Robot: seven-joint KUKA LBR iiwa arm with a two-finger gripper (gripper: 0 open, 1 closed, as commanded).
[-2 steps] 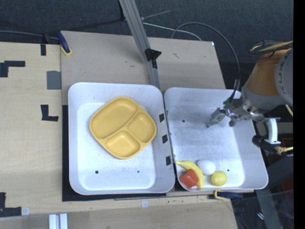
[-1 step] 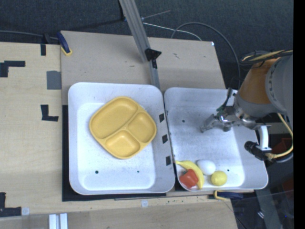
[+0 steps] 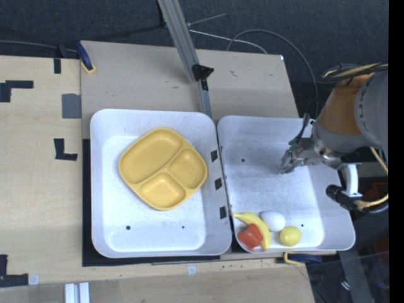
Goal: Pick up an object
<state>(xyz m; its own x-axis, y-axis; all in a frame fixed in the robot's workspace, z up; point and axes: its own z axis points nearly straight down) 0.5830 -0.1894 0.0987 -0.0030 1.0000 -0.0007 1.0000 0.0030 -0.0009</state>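
Observation:
In the right bin (image 3: 265, 188), along its near edge, lie a yellow banana (image 3: 254, 221), a red piece (image 3: 250, 235), a white egg-shaped piece (image 3: 273, 220) and a small yellow round piece (image 3: 290, 235). My gripper (image 3: 290, 161) hangs over the right part of that bin, well above and behind the cluster, with nothing seen between its fingers. The fingertips look close together, but the slant hides the gap.
The left bin (image 3: 107, 226) holds a yellow three-compartment plate (image 3: 163, 168). A grey metal bar (image 3: 183, 36) slants down from the top to the seam between the bins. Cables run behind the right bin. The arm's orange band (image 3: 344, 109) is at the right.

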